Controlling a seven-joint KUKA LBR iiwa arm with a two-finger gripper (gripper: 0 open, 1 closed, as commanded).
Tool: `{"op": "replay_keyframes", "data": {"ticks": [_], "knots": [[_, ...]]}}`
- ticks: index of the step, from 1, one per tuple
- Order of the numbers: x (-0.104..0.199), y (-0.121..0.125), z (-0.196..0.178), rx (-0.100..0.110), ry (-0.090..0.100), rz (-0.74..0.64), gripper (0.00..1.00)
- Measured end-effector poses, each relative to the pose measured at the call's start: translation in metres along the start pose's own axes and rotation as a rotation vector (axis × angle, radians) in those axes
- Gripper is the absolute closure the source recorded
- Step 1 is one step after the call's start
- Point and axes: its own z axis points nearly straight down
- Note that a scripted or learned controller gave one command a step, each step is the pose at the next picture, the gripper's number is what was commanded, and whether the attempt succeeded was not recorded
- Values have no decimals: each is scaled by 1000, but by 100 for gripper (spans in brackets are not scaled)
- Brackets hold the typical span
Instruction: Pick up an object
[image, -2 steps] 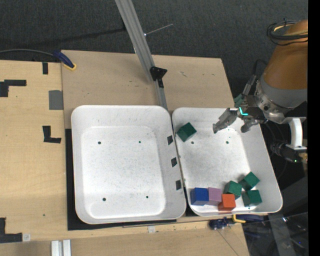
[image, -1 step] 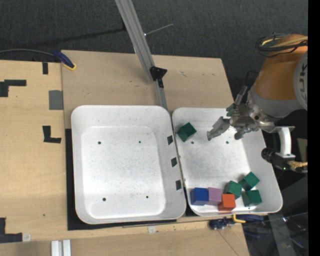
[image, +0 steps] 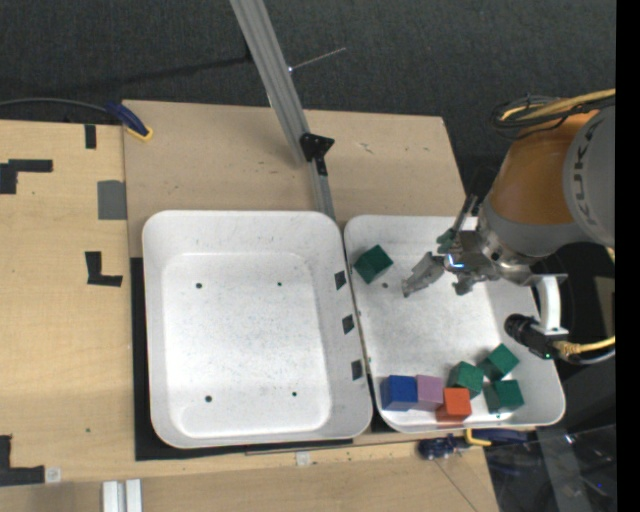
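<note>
Nearest, right bin (image: 385, 232) holds one blue cube (image: 400, 391), one pink (image: 429, 391), one orange (image: 456, 402), four green (image: 373, 264); gripper (image: 432, 274) jaws apart, holding nothing.

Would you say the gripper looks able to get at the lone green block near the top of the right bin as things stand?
Probably yes. The green block sits alone on the right bin's floor, apart from the other blocks, and the gripper hovers just beside it with nothing between them.

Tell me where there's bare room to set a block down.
The left bin has a bare floor wall to wall. In the right bin, room lies mid-floor between the green cube and the blue cube. Its near right corner is crowded around the orange cube.
</note>
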Motion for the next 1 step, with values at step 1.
{"op": "replay_keyframes", "data": {"ticks": [1], "knots": [[1, -2, 44, 1, 0, 0, 0]]}}
